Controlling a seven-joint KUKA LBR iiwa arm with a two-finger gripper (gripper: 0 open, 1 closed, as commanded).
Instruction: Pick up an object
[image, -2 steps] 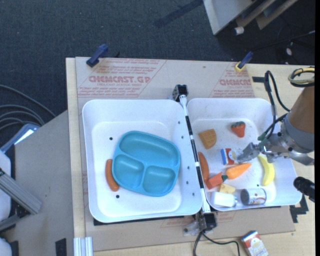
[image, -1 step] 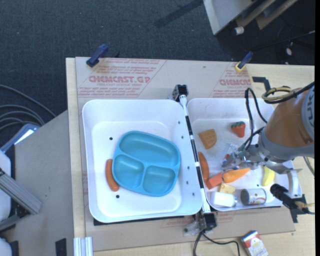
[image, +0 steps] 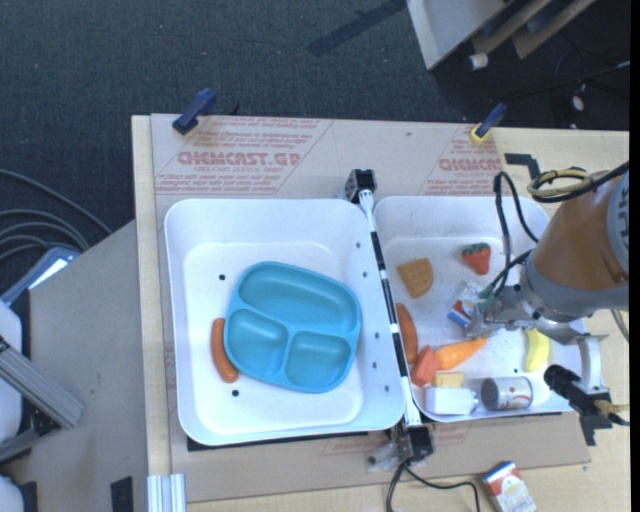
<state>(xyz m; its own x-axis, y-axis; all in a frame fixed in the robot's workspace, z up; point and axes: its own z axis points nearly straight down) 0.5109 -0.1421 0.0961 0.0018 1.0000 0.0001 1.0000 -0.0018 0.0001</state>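
My end effector (image: 487, 312) hangs low in the right shallow white plastic bin (image: 440, 218), and I cannot tell how it is set, since my grey wrist with its orange band covers it from above. Counting what lies around it in this bin: one orange plastic carrot (image: 462, 352) touching or just below my tip, one small blue-and-white packet (image: 466, 303) just beside it to the left, one red strawberry-shaped toy (image: 478, 258) nearer the far wall, one tan bread-slice toy (image: 415, 277), one yellow banana-like piece (image: 537, 349), one silver can with a red label (image: 507, 393) lying on its side, one white block (image: 450, 401) with a small pale yellow cube (image: 449, 380) touching it, and one orange sausage (image: 407, 331) along the dividing wall. The left shallow white plastic bin (image: 190, 300) holds one blue three-compartment plastic plate (image: 293, 326) and one orange sausage (image: 223, 350) pressed against the plate's left rim (two sausages in all). The right bin's near edge is crowded; open floor lies toward its far wall. One small red-and-white carton (image: 503, 487) rests on the desk (image: 240, 155), outside the bins.
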